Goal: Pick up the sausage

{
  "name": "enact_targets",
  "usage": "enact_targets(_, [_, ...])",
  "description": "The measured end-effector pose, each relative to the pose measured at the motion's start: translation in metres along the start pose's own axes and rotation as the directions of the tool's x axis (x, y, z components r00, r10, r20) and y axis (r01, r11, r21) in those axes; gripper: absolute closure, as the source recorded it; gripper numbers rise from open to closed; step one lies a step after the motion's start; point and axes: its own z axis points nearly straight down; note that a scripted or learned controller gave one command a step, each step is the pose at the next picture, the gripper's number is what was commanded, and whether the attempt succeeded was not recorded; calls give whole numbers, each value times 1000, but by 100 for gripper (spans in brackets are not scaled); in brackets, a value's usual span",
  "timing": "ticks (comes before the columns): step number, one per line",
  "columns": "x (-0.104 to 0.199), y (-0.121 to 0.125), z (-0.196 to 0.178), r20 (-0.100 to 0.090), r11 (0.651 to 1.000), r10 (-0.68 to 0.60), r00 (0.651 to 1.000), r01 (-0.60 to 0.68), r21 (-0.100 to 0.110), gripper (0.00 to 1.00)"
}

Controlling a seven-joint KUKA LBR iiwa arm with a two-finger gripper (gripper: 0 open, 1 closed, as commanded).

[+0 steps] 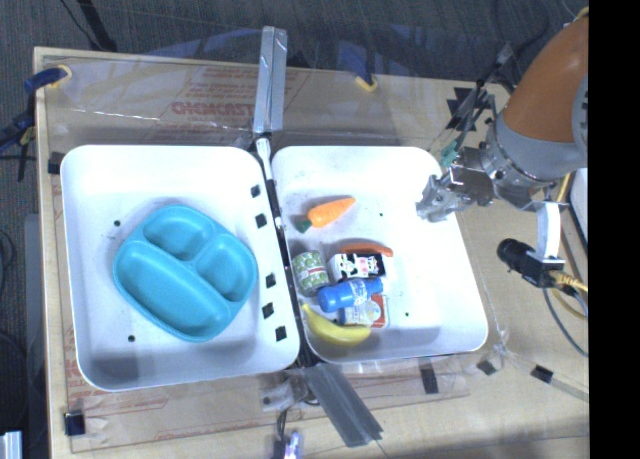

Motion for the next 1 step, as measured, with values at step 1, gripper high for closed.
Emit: enact_targets(1, [0, 0, -9, 0, 1000, -6, 1000, 6, 2, 100])
